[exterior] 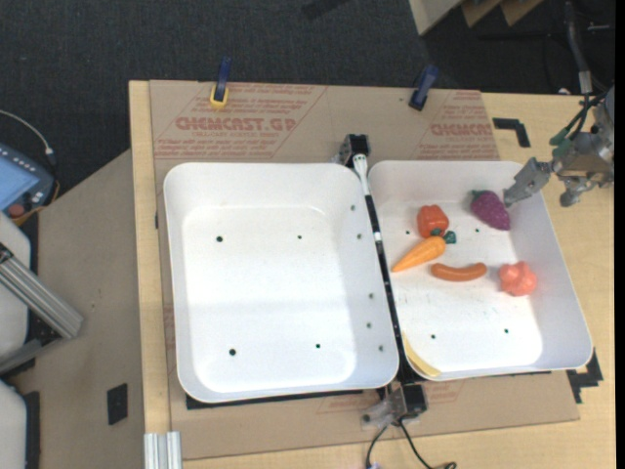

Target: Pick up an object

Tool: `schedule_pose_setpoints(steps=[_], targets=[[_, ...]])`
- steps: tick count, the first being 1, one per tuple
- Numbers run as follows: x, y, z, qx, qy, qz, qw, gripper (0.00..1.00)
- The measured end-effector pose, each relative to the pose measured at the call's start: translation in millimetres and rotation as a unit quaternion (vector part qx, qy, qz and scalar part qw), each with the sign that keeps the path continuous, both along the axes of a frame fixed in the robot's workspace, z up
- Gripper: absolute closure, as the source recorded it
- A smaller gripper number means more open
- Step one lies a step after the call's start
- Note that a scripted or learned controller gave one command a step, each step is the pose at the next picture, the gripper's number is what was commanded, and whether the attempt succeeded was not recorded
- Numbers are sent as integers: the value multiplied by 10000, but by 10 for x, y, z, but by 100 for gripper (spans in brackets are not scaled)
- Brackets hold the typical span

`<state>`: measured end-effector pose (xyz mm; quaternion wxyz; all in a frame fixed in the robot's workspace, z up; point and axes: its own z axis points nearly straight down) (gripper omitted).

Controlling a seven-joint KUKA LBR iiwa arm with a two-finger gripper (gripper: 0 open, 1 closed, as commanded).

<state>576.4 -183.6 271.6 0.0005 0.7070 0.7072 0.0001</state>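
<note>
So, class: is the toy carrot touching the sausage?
Apart. The camera view shows bare white bin floor between the carrot tip and the sausage.

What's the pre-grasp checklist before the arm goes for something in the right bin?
1. Targets present in right bin: ok, five toy foods.
2. Gripper empty: ok, nothing seen between its fingers.
3. Fingers spread for a grasp: ok, open.
4. Nearest target free: ok, purple toy lies apart from the others, just below one finger.
5. Cluttered picks: not ok, carrot touches the red pepper.
6. Contact with purple toy: cannot tell.
</note>
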Motion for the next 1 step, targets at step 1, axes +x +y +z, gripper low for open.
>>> schedule_pose_setpoints(steps=[1], targets=[[709, 287, -430, -8, -25, 22, 10000, 0]])
